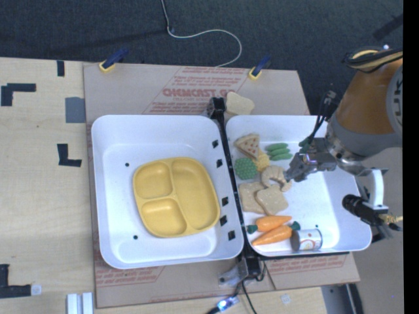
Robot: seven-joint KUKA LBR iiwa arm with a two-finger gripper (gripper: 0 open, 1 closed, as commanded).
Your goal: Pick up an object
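Two white bins [105,175] on a tan surface [39,195], dark floor [78,12] behind; gripper [292,173] over food, grip unclear.

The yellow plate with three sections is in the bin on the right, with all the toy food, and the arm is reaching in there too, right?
Not quite. The camera view shows the yellow plate in the left bin. The toy food, such as the carrots, is in the right bin, and the gripper reaches in there.

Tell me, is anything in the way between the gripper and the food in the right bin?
Nothing visible. The gripper is already low over the pile, beside a bread slice and a pale round piece.
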